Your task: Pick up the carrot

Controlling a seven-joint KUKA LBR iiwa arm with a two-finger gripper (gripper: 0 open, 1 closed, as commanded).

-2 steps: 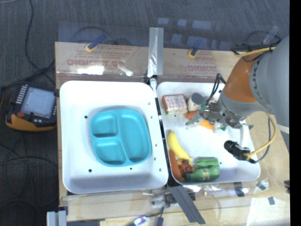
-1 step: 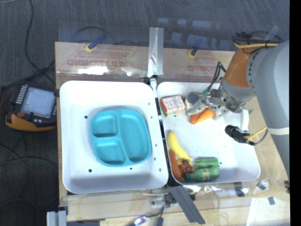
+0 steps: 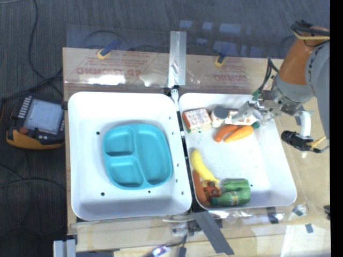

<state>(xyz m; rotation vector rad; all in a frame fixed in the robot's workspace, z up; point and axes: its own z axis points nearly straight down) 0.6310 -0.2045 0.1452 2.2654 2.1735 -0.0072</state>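
Camera view. Carrot, smooth tapered orange plastic (image 3: pixel 233 133), lies near the far wall of the right shallow white bin (image 3: pixel 278 165), beside a printed carton (image 3: pixel 196 120). Pincer (image 3: pixel 256 114) hangs just off its thick end; grip state unreadable. Advised: straddle the middle, across the taper, as the glossy skin may slip.

Blue divided plate (image 3: pixel 137 155) in left bin (image 3: pixel 86 197), banana (image 3: pixel 201 166), green can (image 3: pixel 233 191)
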